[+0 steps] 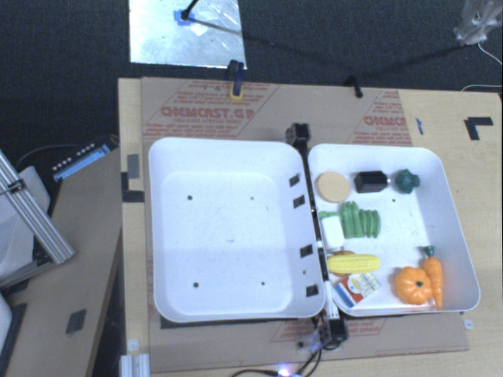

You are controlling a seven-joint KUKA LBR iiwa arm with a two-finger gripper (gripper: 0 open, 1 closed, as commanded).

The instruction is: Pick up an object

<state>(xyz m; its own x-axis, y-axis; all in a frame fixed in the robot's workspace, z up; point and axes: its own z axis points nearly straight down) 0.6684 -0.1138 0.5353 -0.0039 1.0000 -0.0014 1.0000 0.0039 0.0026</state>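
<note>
The right white bin point(452, 210) holds several small objects. Along its far side lie a tan round disc point(332, 186), a black block point(370, 181) and a dark teal round piece point(405, 181). In the middle are a green ridged object point(361, 220) and, touching its left side, a white block point(332, 229). Near the front lie a yellow corn cob point(354, 264), a red, white and blue packet point(357, 287), an orange pumpkin point(413, 285) and a carrot point(434, 277) leaning against it.
The left white bin point(228, 226) adjoins the right one along a black hinged divider point(313, 226). Both sit on a cardboard sheet point(275, 104). A blurred pale grey shape point(478, 14) hangs at the top right corner. A metal plate point(185, 22) lies beyond the bench.
</note>
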